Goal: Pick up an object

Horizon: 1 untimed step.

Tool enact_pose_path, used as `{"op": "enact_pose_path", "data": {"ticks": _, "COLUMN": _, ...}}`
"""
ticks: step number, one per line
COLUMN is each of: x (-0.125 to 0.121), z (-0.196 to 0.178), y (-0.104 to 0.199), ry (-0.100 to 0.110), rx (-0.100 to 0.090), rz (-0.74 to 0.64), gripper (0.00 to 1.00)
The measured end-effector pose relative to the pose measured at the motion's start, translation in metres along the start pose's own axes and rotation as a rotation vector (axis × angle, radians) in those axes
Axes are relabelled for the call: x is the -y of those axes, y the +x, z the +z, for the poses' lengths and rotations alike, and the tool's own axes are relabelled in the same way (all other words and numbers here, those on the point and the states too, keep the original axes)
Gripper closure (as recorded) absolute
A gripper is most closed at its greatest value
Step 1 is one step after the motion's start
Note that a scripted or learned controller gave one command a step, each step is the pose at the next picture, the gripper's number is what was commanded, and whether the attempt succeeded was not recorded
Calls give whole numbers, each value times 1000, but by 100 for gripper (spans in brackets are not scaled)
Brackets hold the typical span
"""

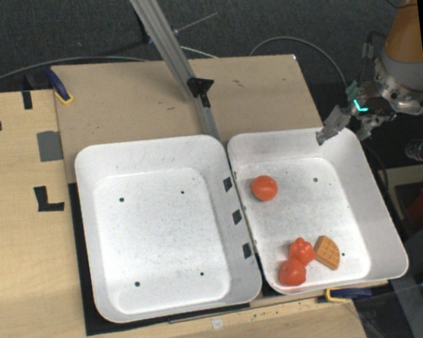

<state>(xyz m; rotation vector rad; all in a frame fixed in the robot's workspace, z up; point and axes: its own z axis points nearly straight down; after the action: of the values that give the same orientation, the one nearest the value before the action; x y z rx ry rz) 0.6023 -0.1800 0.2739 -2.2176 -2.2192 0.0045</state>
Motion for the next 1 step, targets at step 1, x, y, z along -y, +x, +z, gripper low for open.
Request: {"op": "enact_pose_path", "data": {"ticks": 1, "x": -1, "z": -2, "y": 0, "ry": -4, "rx": 2, "rz": -2, "gripper": 0}}
